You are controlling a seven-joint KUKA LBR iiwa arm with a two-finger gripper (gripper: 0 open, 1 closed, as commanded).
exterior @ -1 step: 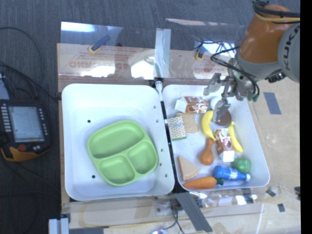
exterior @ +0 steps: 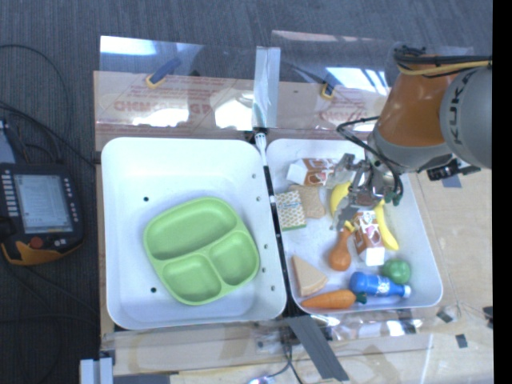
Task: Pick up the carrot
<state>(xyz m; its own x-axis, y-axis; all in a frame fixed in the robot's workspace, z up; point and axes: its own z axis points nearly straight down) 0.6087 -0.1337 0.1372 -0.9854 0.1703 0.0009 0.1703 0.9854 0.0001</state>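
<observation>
— Carrot first: where does it lie?

— At the near edge of the right bin, lying flat on its side. It is orange, smooth and tapered, thick end toward the right, thin end pointing left toward the wall between the bins.

— What is around it?
— A tan wedge like a slice of bread sits just behind its thin end. At its thick end it touches or nearly touches a blue bottle lying flat, with a green round thing just behind that bottle.

— And the hand?
— The hand hangs over the middle of the right bin, well apart from the carrot. The grey arm with its orange band reaches in from the right. Whether the hand is apart or together I cannot tell; it is a dark tangle of metal and cable from this angle.

— What lies under it?
— A yellow banana, an orange-brown drumstick, a small red and white carton, and some packets further back.

— The other bin?
— The left bin holds a green divided plate with three sections. Both bins stand side by side on the surface.
</observation>
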